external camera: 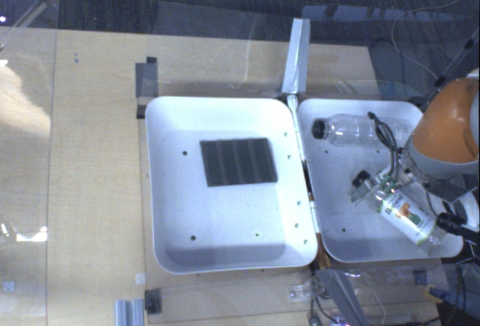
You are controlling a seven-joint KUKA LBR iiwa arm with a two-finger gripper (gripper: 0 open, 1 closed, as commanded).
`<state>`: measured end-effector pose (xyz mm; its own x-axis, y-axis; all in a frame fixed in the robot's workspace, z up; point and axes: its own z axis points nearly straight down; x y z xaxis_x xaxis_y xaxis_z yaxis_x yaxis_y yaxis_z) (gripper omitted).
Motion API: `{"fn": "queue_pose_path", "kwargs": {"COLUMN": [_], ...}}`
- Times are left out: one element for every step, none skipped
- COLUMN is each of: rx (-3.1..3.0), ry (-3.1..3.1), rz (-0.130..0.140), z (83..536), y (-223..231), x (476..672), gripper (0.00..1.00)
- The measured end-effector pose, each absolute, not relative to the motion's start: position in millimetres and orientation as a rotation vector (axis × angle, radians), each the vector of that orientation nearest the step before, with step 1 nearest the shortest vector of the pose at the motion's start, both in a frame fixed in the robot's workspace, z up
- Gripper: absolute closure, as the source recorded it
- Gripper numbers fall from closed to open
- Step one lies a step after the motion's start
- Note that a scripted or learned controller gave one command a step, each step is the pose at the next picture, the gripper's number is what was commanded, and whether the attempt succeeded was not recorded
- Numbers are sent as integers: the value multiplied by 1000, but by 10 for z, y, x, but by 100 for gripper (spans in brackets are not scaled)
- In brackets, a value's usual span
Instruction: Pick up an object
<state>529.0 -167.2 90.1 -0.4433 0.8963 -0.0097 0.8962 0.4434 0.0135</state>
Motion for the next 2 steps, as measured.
{"fn": "queue_pose_path", "kwargs": {"rx": [1646,1627], "ry": [2650,2678], "rz": [17,6], "z": [1019,1792], "y": [-1657,-1134], "x": [5322,5696], "gripper": [100,100]}}
